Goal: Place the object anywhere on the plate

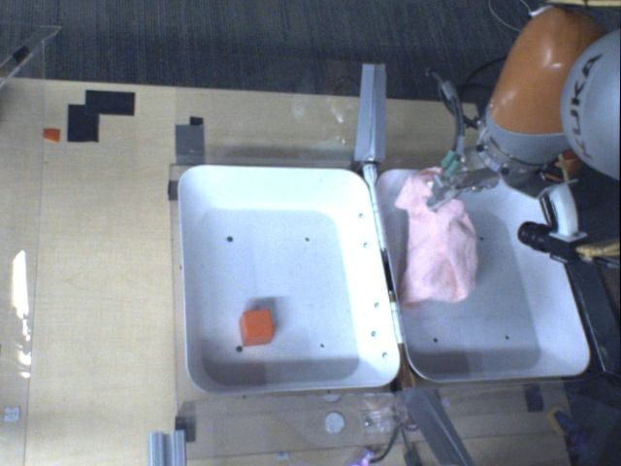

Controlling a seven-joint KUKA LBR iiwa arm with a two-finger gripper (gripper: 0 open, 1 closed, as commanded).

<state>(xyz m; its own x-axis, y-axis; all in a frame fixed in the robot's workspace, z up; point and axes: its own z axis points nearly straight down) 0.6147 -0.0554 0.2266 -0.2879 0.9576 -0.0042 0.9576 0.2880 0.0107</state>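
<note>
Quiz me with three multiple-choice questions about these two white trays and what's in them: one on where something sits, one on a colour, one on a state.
1. Where is the orange block?
A. left bin
B. right bin
C. on the bench

2. What colour is the cloth?
A. blue
B. pink
C. green

3. How does the cloth lie?
A. folded square
B. rolled up tight
C. crumpled, its top corner at the gripper

Answers: 1 A, it rests on the left bin floor. 2 B, pale pink against the right bin. 3 C, it lies wrinkled and uneven.
</note>
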